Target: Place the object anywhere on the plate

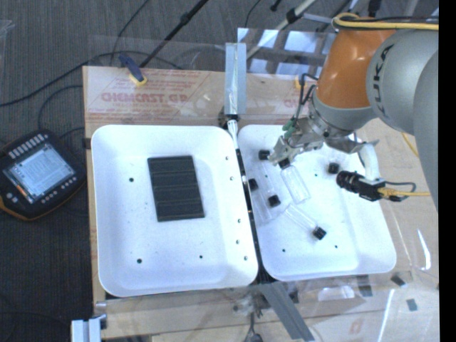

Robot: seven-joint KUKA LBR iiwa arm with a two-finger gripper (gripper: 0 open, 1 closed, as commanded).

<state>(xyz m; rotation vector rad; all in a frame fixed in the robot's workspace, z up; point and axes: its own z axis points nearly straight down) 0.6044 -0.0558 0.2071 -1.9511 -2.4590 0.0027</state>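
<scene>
Found the grey arm with the orange band (356, 70) reaching in from the right, over the far half of the shallow white right-hand bin (370, 258). Saw its two-finger gripper (285, 152) low above that bin's floor, near the far left corner. Could not tell whether the claw stood wide, narrow or closed on anything; too small and cluttered there to read.

Spotted a clear plastic tube (294, 184) lying on the right bin's floor just beside the gripper, on its near side. Noticed a second clear tube with a black cap (308, 224) lying nearer the bin's middle, tilted across the floor. Counted several small black pieces scattered around them, one of them a small black block (273, 200) to the left of the tubes.

Found the dark ribbed rectangular plate (175, 187) lying flat near the middle of the shallow white left-hand bin (121, 262), well apart from both tubes and from the gripper.

Saw a grey handheld control pendant with a screen (35, 173) on the floor to the left of the bench.
</scene>
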